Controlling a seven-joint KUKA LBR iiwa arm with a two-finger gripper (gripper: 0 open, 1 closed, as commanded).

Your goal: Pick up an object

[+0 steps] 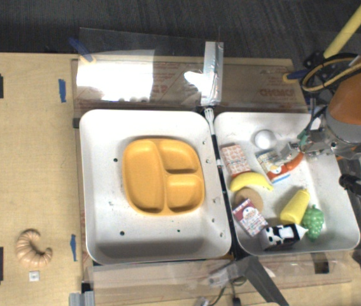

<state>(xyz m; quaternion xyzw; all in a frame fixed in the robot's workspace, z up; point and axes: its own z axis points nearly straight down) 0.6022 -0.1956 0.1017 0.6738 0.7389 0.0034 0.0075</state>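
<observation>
From above, the hand [295, 146] hangs over the right bin [346, 203], near a white ball [263, 138] and an orange-and-white packet [280, 166]; whether it is spread or pressed together cannot be told. A banana [249, 182] lies mid-bin. The left bin [97, 171] holds a yellow divided tray [163, 174].

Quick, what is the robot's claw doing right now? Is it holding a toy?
Gripper: over the right bin, near the top; whether it holds anything cannot be told.
</observation>
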